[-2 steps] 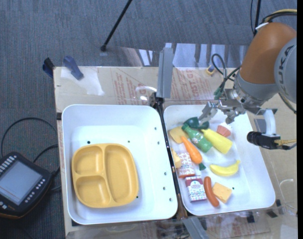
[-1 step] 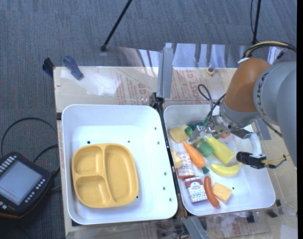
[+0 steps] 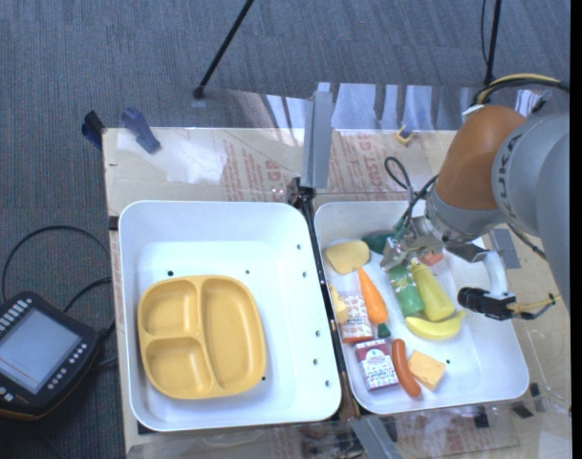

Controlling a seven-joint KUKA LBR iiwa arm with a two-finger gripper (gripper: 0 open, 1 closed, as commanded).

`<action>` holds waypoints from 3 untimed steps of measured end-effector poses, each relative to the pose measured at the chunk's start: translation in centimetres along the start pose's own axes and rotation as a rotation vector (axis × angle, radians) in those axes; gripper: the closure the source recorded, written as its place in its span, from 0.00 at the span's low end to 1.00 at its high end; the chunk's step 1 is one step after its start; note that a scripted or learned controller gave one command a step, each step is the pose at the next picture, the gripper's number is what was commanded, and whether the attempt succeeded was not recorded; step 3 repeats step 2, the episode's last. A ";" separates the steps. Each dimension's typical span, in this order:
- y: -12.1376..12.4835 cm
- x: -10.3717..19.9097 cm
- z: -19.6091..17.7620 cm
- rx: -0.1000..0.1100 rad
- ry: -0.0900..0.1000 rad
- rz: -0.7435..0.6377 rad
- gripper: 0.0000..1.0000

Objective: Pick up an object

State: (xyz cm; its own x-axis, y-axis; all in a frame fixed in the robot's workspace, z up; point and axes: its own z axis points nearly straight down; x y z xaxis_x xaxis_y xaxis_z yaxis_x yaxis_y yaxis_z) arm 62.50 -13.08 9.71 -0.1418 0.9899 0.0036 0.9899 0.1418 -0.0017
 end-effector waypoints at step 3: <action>2.0 6.4 -9.3 -0.007 -0.003 -0.126 1.00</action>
